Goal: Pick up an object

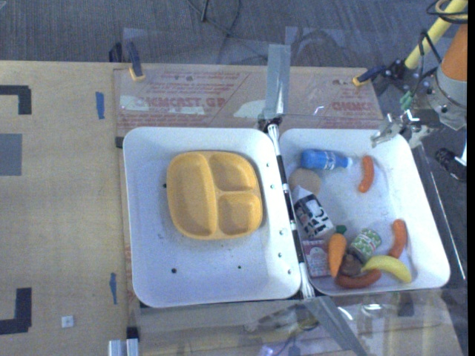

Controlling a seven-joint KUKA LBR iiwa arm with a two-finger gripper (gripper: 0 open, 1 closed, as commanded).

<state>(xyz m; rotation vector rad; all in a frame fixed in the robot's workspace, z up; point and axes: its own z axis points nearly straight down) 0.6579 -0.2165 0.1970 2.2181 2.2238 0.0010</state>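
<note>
The right bin (pixel 349 202) holds several items. A blue bottle (pixel 326 159) lies at its back, with a small orange sausage (pixel 365 174) to its right and a brown rounded piece (pixel 304 180) to its left. A black-and-white carton (pixel 312 215) lies along the left wall. At the front lie a carrot (pixel 337 252), a green can (pixel 365 242), a second orange sausage (pixel 399 236), a banana (pixel 390 267) and a dark red sausage (pixel 358 279). My gripper (pixel 397 126) hangs over the bin's back right corner, apart from all of them.
The left bin (pixel 208 269) carries a yellow divided plate (pixel 215 193). A red packet (pixel 318 259) lies by the carrot. A metal divider (pixel 276 87) runs back between the bins. Yellow cabling (pixel 438 21) and the arm stand at the upper right.
</note>
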